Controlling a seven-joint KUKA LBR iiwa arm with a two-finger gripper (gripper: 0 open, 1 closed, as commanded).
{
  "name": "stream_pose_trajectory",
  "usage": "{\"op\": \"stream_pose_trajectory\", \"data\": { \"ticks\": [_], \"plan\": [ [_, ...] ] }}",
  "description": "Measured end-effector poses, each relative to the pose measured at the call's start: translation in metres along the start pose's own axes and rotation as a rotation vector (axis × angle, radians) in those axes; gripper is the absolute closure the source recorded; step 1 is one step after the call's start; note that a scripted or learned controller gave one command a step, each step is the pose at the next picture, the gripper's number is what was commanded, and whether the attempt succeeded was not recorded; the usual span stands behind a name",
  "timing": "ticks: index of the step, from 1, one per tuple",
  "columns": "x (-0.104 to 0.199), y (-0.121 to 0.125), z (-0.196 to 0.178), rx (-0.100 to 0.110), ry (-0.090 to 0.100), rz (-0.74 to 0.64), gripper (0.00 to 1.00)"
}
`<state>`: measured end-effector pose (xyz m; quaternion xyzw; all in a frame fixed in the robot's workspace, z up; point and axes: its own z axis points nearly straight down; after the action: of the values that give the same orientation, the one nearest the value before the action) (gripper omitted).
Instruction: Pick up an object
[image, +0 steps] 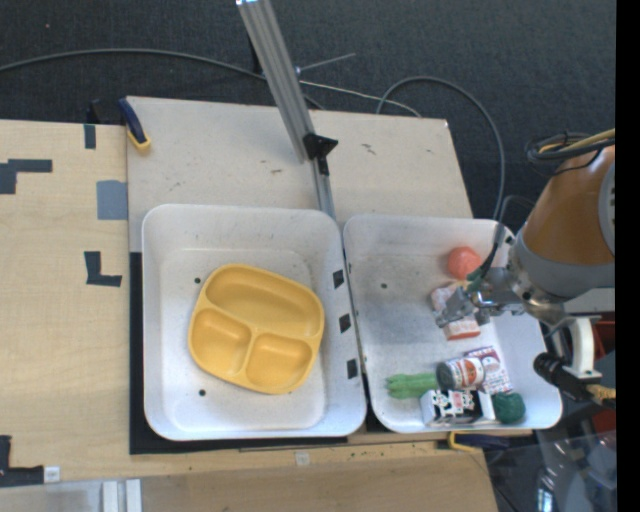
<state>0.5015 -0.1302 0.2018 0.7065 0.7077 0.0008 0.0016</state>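
Observation:
The right bin (400, 260) holds several small items. An orange-red ball (462, 262) lies near its far right. A white and red packet (455, 314) lies just below the ball. My gripper (478, 298) is low over the packet's right end, reaching in from the right, and partly covers it. Toward the bin's front edge sit a small can with a red label (466, 373), a green elongated piece (408, 385), a black and white box (452, 405) and a dark green ball (511, 406).
The left bin (165, 300) holds a yellow divided tray (257, 327). A metal pole (285, 75) slants over the bench behind the bins. A black cable (440, 90) loops at the back right. The arm's orange band (570, 215) overhangs the right bin's edge.

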Motion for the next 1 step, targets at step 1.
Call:
{"op": "stream_pose_trajectory", "data": {
  "ticks": [1],
  "plan": [
    [0.0525, 0.0134, -0.0019, 0.005, 0.003, -0.005, 1.00]
  ]
}}
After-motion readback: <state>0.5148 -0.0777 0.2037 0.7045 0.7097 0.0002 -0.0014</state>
